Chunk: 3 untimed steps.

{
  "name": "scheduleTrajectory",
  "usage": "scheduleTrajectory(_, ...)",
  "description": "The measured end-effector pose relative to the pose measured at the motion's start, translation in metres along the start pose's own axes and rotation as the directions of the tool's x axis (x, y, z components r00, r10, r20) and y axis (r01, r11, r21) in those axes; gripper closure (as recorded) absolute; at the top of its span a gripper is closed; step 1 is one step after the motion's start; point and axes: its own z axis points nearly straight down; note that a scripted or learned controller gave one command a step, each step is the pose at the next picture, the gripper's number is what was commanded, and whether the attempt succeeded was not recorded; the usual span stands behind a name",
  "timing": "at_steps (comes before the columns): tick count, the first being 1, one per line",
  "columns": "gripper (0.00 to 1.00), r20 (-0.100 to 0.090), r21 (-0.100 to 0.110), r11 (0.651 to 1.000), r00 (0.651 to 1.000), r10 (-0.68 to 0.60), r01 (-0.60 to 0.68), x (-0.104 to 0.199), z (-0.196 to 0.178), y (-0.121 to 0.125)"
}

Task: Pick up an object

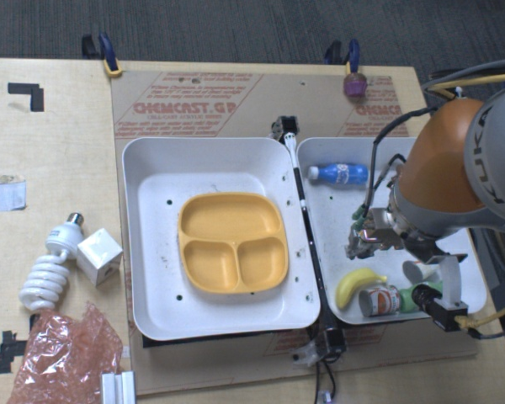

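Camera view has the gripper (364, 239) low over the floor of the right bin (337, 217), under the grey-and-orange wrist. How far its jaws stand apart cannot be told from this slant, since the metal parts there run together. Nothing can be made out between them, so I judge that no object is held yet.

The nearest pickable thing is the banana (354, 285), and everything else is placed from it. The gripper sits just up-view of the banana, close but apart, with a strip of bare bin floor between them. The banana lies flat near the bin's near edge, its curved long axis running from lower left to upper right in the view. A descent would therefore have to shift a little toward the near edge, and I judge that the jaws should close across that diagonal rather than along it.

Just right of the banana, touching or nearly so, lies a small can (376, 300) on its side, which could crowd a grasp on that flank. Well up-view of the banana, beyond the gripper, a blue bottle (338, 173) lies crosswise. Left of the banana, over the bin walls, a yellow tray (233, 242) rests in the left bin (143, 225).
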Motion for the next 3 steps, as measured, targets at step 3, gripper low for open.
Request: scheduleTrajectory(3, 0.0, -0.001, 0.001, 1.0, 1.0, 0.003, -0.003, -0.057, 0.1, -0.001)
